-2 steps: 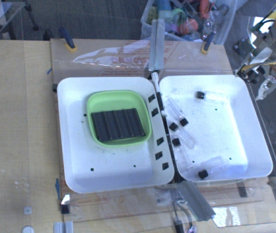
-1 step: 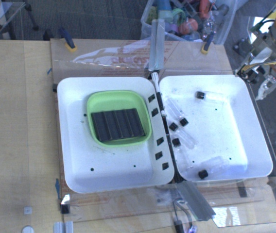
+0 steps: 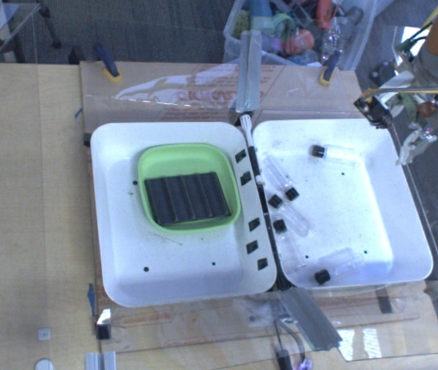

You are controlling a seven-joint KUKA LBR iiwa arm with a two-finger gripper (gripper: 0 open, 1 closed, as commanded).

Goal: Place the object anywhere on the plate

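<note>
A dark ridged slab point(image 3: 186, 197) is seen lying flat on the green plate point(image 3: 151, 160), in the white bin point(image 3: 119, 245) farther from the tool point(image 3: 413, 141), well apart from it. Nothing is seen held by the tool, which hangs over the far outer edge of the nearer bin point(image 3: 373, 206); whether it is released or clenched cannot be told. Clear tubes with black caps point(image 3: 281, 179) are scattered in that nearer bin. Both bins are carried by a pale wooden worktop point(image 3: 18, 206). Beyond it, a clear box of coloured items point(image 3: 304, 14) and dark carpet point(image 3: 126, 14) are seen.
</note>
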